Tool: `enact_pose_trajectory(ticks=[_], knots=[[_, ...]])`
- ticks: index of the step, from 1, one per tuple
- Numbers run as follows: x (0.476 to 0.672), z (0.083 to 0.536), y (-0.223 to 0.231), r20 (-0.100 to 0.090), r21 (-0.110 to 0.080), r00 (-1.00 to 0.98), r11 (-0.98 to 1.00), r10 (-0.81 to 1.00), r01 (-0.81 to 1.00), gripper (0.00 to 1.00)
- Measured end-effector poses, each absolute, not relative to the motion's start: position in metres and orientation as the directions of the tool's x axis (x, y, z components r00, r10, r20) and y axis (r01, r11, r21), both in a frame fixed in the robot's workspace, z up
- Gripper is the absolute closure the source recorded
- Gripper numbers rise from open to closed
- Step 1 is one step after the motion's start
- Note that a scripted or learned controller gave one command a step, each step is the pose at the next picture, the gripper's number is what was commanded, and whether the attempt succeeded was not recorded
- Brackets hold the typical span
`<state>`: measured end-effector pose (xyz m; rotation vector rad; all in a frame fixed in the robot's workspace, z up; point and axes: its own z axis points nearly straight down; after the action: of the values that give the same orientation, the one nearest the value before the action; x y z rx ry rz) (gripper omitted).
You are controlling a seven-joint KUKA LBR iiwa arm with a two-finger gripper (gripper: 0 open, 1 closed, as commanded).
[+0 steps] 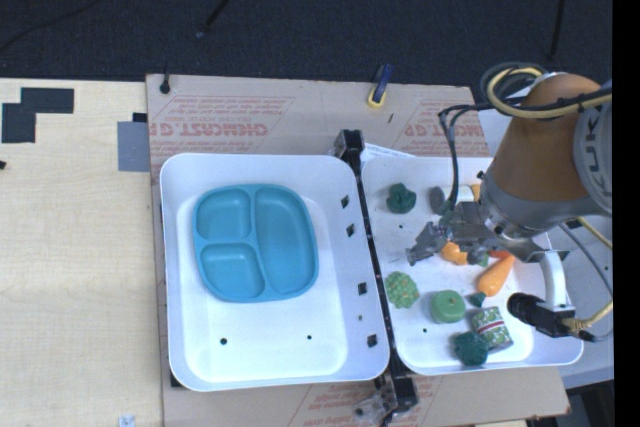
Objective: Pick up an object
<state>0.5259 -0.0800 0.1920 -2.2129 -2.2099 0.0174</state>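
The right bin (425, 170) holds several small toy foods. A dark green piece (401, 198) lies near its far left, a light green bumpy piece (402, 289) near the divider, and a green round piece (448, 305) beside it. Toward the front are a dark green lump (470, 347) and a small printed packet (491, 327). An orange carrot-like piece (495, 273) and a yellow-orange piece (455, 253) lie under the wrist. My gripper (428, 241) hangs low over the middle of this bin, just left of the yellow-orange piece. I see nothing held in it.
The left bin (185, 335) carries a blue divided plate (255, 243). The grey and orange arm (545, 155) covers the right bin's far right side, with cables looping above it. A black divider (365, 255) separates the bins. A blue and yellow clip (380, 87) sits on the cardboard behind.
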Motion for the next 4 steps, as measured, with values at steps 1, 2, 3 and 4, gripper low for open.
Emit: enact_pose_trajectory(ticks=[1, 2, 3, 4], knots=[[0.529, 0.199, -0.08, 0.001, -0.005, -0.001, 0.001, 1.0, 1.0, 0.0], [0.537, 0.15, -0.083, 0.001, -0.007, -0.001, 0.001, 1.0, 1.0, 0.0], [0.526, 0.1, -0.081, 0.002, -0.01, 0.0, 0.0, 1.0, 1.0, 0.0], [0.525, 0.087, -0.08, 0.001, -0.004, 0.002, -0.002, 1.0, 1.0, 0.0]])
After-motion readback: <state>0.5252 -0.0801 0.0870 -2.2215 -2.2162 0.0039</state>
